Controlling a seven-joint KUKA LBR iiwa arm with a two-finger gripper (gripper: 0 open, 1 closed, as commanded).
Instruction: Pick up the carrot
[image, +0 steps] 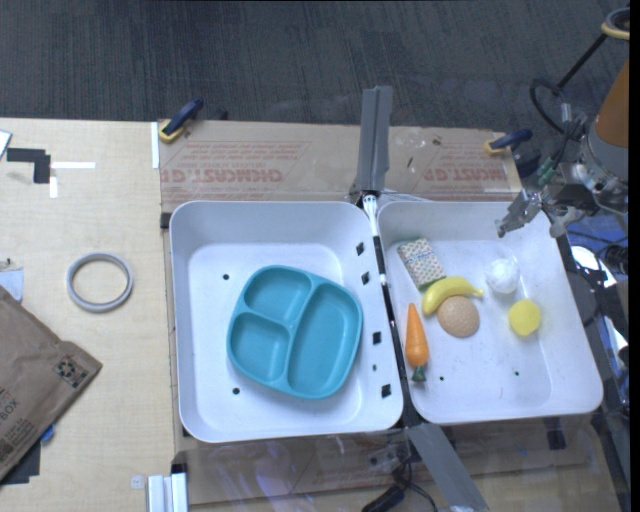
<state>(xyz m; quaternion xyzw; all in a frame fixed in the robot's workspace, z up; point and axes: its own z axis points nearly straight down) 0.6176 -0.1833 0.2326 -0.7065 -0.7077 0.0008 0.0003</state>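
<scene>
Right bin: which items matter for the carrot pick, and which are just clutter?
Job:
carrot, by the bin's left wall
tool, over the bin's upper right corner

Clutter:
banana
brown ball
lemon
white lump
packet
blue tray, in the left bin

Two bins, one tray, one carrot, perhaps five other items

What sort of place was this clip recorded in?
Probably a robotics lab bench: two white bins clamped over cardboard, toy food such as a carrot and banana, and a tape roll nearby.
</scene>
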